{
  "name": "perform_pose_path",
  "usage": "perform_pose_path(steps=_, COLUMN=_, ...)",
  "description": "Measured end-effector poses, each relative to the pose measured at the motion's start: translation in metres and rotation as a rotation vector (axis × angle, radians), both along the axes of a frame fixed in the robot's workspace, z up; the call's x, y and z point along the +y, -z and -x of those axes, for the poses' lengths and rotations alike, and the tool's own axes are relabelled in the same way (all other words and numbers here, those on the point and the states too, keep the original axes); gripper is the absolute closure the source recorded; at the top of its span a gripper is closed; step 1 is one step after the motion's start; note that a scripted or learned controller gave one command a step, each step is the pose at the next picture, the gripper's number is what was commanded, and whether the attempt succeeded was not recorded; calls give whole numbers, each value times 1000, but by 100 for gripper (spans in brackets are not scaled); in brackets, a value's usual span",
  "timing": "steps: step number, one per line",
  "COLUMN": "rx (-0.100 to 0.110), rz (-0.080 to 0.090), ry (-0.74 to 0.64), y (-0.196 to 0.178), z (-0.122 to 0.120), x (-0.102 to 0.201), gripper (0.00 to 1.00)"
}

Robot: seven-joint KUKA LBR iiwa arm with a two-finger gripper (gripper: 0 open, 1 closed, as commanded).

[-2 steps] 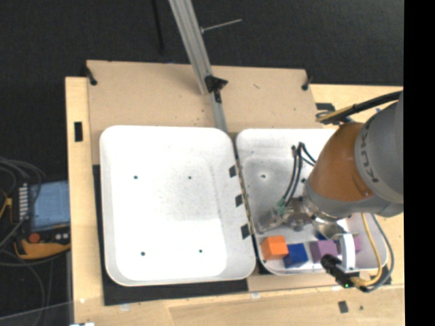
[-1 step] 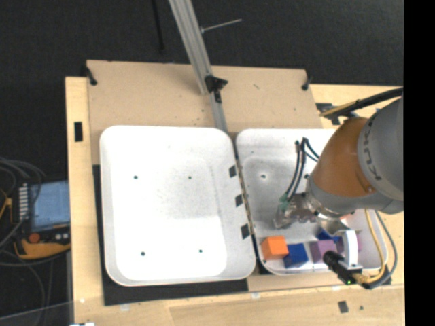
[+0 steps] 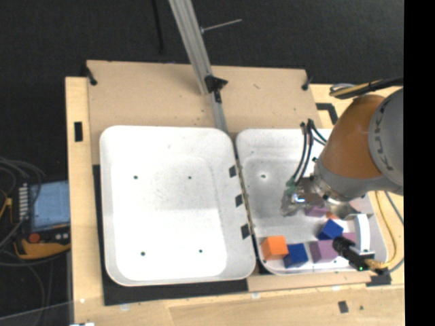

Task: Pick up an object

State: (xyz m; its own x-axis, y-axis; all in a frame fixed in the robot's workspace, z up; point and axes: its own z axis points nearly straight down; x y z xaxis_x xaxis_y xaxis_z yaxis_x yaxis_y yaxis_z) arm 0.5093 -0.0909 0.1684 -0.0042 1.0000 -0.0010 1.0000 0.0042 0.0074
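Objects for the pick all lie in the right bin (image 3: 272,148), bunched along its near edge: an orange block (image 3: 274,247), a blue block (image 3: 296,255) just beside it, a purple block (image 3: 323,250) next along, and a second blue block (image 3: 331,229) a little further back. A pale purple piece (image 3: 317,210) shows right at the wrist, partly covered, so its shape is unclear. The left bin (image 3: 163,202) carries only a few dark specks.

The arm (image 3: 360,148) reaches in from the right and its gripper (image 3: 297,201) sits low over the middle of the right bin, back from the row of blocks and near the pale purple piece. Whether it is spread or pressed together cannot be told from this angle; the wrist and its cables hide the tips.

As for progress, nothing is visibly held: no block is seen lifted clear of the bin floor, and all 4 blocks rest where they lie. By my judgement the pick is not yet done. What is left is the grasp itself, on whichever object lies under the tool, and then a lift clear of the bin.
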Motion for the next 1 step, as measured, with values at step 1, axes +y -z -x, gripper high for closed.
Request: perform_pose_path(steps=1, rx=-1, rz=0, ry=0, y=-61, z=1, x=6, gripper=100)
